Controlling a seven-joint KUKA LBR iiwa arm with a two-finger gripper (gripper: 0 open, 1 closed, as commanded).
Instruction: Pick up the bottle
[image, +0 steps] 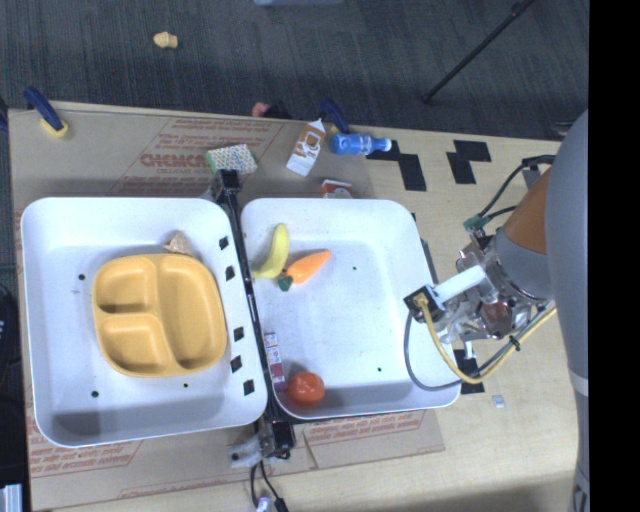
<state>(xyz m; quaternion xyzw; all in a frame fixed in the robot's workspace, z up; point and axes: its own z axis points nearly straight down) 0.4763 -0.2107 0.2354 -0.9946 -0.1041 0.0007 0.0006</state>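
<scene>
A small blue bottle (358, 145) lies on its side on the bench, behind the right bin (400, 300) and outside it. My gripper (478, 318) hangs just past that bin's right rim, well to the right of the bottle and nearer the front. Cables and the wrist housing crowd around it. Nothing shows held in it. The grey arm with its orange band rises along the right side.
The right bin holds a banana (272, 250), a carrot (305, 266) and a tomato (305, 388). A yellow divided plate (158, 312) sits in the left bin (50, 300). A small carton (306, 148) and a green patterned packet (232, 157) lie near the bottle.
</scene>
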